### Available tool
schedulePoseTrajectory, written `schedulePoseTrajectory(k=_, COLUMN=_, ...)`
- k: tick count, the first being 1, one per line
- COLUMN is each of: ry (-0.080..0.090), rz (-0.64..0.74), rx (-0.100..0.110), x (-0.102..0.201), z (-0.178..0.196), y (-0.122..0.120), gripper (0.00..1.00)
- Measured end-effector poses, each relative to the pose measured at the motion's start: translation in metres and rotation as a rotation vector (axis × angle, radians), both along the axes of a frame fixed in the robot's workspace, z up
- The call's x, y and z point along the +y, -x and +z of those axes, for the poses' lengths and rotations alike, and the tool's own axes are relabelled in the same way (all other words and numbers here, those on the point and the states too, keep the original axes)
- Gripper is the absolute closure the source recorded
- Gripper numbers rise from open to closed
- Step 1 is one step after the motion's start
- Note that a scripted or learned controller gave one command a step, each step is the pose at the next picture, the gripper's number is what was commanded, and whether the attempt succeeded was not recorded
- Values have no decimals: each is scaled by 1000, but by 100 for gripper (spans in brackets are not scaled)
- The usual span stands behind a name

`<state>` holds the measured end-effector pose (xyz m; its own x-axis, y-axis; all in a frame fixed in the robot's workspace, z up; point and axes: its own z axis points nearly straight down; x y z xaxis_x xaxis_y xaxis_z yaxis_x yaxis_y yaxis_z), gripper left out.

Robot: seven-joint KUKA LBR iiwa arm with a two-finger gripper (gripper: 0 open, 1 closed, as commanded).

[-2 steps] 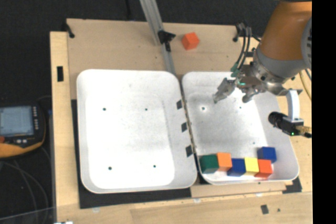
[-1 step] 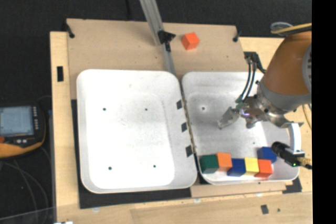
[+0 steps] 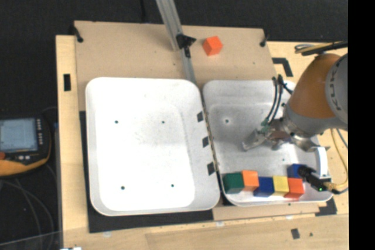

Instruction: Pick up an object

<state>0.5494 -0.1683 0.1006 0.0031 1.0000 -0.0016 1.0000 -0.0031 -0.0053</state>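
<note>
You've got the gripper [image 3: 253, 142] mid right bin [image 3: 234, 96], jaw state unreadable; 5 blocks [image 3: 263, 182] crowd its front edge, so nothing's within reach.

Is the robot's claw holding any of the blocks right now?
No. The claw hangs over bare floor of the right bin with nothing in it; the colored blocks sit in a row along the bin's near edge.

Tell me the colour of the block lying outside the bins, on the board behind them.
Orange block, seen in the camera view.
</note>
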Motion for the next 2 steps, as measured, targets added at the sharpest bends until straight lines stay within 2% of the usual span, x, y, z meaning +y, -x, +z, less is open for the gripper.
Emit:
schedulePoseTrajectory(k=1, ry=0, rz=1, rx=-5, x=-11, z=14, y=21, gripper=0)
schedulePoseTrajectory(k=2, ry=2, rz=-4, rx=-9, x=-5, z=-3, y=25, gripper=0)
